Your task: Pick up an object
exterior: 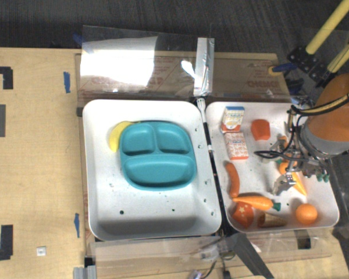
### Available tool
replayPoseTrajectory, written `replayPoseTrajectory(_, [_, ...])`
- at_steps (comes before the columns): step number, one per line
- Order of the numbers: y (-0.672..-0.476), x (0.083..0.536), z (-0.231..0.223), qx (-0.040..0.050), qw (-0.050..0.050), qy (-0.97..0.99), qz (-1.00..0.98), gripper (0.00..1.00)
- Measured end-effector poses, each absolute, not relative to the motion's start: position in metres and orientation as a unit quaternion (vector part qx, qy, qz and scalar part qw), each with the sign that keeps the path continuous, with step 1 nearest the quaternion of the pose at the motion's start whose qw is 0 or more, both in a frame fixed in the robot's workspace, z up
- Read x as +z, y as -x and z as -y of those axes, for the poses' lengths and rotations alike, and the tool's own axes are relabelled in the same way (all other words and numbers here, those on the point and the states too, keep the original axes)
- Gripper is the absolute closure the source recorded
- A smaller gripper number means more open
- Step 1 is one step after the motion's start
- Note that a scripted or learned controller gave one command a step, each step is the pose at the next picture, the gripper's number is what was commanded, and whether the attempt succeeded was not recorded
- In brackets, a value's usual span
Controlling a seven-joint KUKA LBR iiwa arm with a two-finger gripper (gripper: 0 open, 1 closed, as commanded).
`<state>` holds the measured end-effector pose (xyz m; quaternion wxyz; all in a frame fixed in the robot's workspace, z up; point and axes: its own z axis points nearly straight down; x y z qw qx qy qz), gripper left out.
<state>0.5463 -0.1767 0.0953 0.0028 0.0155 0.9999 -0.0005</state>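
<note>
A small orange carrot-shaped plastic toy (300,184) is lying in the right white bin (331,199), just under the metal two-finger gripper (286,182). Whether the jaws are being spread or pressed together cannot be told.

We see the pickable things lying in the right bin (331,217). Against its far wall stands a small white carton (233,119), with a pink-and-white packet (237,146) lying flat just nearer and an orange-red block (260,129) beside them. A red sausage (233,179) lies lengthwise by the bin's left wall. Along the near wall lie a carrot (255,202), a tomato (243,215) touching it, and an orange (306,214).
</note>
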Motion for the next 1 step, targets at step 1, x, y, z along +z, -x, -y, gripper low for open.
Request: replayPoseTrajectory(1, [-0.6134,0.0881,0.1854,-0.0010,0.005,0.041,-0.999,0.00])
